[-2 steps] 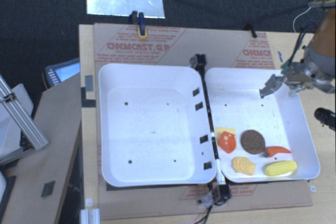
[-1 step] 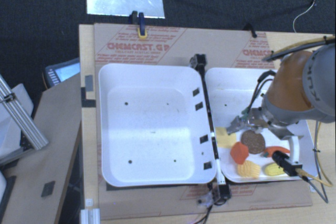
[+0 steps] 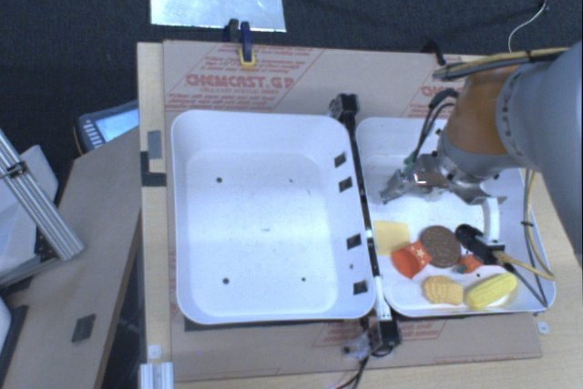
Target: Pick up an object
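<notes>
The right bin holds several toy foods along its near side. A pale yellow cheese wedge lies by the divider, with a red-orange piece just in front of it. A round brown cookie sits to their right. A yellow waffle-like piece, a yellow corn cob and a small red and green bit lie near the front wall. My gripper hangs over the middle of this bin, just behind the cheese wedge, and nothing shows between its tips.
The left bin stands beside the right one, split from it by a rim with black clips. The grey arm covers the right bin's far right corner. Cardboard lies under both bins.
</notes>
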Action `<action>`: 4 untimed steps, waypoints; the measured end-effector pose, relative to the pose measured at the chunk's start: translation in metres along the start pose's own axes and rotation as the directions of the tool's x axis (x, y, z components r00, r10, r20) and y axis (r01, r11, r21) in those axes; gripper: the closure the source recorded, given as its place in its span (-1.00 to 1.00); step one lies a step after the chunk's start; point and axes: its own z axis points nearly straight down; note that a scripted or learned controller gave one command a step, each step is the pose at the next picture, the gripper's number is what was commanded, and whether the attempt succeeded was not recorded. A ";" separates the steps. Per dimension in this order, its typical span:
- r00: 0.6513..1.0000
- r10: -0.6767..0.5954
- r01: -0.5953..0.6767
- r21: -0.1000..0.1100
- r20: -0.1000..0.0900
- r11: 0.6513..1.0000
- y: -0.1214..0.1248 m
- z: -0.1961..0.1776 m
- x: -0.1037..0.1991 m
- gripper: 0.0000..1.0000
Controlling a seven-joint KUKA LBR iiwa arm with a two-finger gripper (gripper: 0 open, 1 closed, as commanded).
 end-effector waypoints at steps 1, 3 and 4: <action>1.000 0.009 -0.009 -0.002 0.001 1.000 -0.090 -0.135 -0.018 -1.00; 1.000 -0.001 0.001 -0.001 -0.001 1.000 0.004 -0.001 0.009 -1.00; 1.000 0.002 -0.002 -0.004 -0.001 1.000 -0.056 -0.186 0.019 -1.00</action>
